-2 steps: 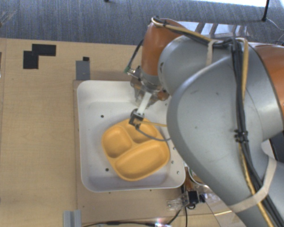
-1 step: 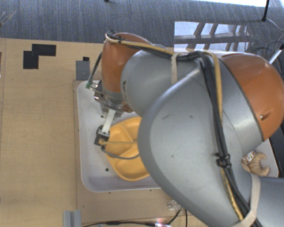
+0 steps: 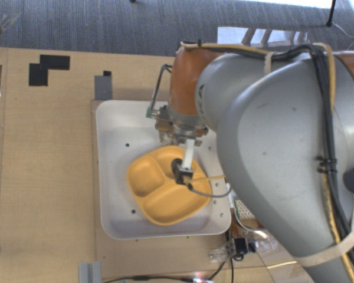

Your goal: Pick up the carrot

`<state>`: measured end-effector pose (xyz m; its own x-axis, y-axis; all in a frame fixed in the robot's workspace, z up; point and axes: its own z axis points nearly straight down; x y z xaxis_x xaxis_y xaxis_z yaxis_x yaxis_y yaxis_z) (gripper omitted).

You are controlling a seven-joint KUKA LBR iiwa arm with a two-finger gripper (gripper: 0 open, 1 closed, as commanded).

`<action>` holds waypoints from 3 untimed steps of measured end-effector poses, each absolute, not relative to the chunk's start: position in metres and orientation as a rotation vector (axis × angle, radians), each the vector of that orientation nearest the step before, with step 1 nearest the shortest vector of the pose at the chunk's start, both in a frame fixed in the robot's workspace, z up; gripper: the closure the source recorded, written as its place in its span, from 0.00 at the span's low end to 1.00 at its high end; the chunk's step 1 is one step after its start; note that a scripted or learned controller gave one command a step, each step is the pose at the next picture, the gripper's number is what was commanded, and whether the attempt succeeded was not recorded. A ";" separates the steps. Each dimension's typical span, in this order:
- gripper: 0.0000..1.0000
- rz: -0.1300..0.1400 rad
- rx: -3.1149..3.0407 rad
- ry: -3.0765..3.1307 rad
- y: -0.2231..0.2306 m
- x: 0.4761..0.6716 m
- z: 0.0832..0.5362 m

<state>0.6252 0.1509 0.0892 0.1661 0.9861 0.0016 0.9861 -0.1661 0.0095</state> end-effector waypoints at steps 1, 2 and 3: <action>1.00 0.032 2.662 1.652 0.202 0.601 0.163; 1.00 0.021 2.989 0.919 0.153 0.539 0.164; 1.00 0.027 3.067 0.649 0.175 0.506 0.091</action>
